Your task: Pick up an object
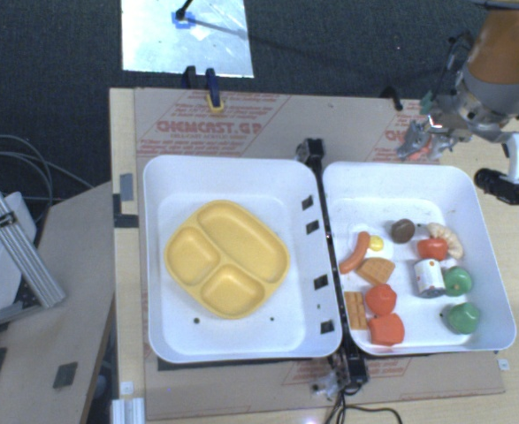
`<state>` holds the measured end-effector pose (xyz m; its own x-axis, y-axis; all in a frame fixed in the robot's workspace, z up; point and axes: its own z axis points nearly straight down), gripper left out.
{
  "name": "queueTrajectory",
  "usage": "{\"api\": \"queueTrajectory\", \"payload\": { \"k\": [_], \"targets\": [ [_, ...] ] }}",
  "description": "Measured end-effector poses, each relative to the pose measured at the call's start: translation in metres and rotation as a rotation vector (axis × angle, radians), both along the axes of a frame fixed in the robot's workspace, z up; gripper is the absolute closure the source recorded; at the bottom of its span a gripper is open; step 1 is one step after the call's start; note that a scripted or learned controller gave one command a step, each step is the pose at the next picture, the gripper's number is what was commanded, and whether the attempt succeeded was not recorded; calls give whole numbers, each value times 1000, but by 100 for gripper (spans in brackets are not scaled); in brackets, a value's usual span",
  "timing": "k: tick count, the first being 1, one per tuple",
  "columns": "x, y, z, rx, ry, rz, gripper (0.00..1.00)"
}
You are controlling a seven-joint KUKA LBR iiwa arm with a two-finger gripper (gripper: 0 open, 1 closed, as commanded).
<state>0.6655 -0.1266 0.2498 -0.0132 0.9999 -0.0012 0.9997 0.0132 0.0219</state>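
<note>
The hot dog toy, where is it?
The hot dog lies in the right bin, near that bin's left wall, slanted, just left of the small yellow piece and above the waffle.

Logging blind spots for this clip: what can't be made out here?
- Claw: small and blurred above the right bin's far rim; open or shut unclear.
- Arm: cut off by the top and right edges.
- Brown ball: too small to identify.
</note>
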Motion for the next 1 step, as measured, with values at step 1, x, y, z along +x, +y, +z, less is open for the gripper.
{"api": "queueTrajectory", "payload": {
  "k": [1],
  "targets": [
    [-28, 99, -69, 7, 27, 0, 100]
  ]
}}
